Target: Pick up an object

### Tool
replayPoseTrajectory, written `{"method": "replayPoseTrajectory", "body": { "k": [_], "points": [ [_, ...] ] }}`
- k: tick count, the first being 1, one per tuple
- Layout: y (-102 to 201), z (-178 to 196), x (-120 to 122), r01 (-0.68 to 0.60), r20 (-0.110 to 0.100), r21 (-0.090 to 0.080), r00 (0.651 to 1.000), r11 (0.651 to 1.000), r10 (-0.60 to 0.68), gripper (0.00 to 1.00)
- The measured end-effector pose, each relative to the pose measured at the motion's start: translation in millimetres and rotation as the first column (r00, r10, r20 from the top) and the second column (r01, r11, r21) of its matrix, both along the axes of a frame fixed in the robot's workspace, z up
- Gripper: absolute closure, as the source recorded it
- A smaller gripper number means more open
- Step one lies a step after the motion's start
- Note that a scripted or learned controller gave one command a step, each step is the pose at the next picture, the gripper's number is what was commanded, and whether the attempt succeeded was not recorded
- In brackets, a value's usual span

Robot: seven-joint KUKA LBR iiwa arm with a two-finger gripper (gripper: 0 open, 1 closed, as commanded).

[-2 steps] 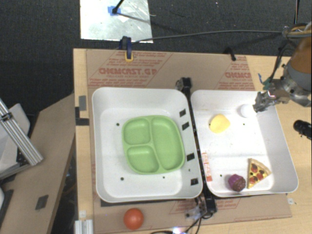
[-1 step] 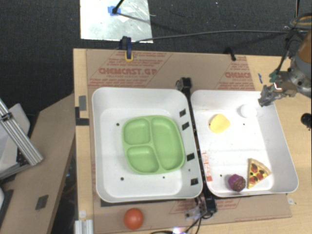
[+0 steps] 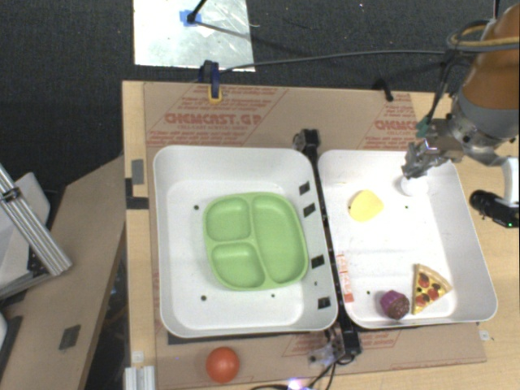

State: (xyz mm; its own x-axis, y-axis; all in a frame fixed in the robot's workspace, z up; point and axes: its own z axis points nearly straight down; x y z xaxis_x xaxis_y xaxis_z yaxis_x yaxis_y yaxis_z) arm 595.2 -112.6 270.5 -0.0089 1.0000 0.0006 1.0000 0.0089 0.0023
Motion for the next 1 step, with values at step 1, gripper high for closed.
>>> {"method": "replayPoseTrajectory", "body": {
  "k": [1],
  "points": [
    [43.3,-5.0,0.4,0.001,-0.001,0.000,1.000,1.000,-0.001,1.00]
  ]
}}
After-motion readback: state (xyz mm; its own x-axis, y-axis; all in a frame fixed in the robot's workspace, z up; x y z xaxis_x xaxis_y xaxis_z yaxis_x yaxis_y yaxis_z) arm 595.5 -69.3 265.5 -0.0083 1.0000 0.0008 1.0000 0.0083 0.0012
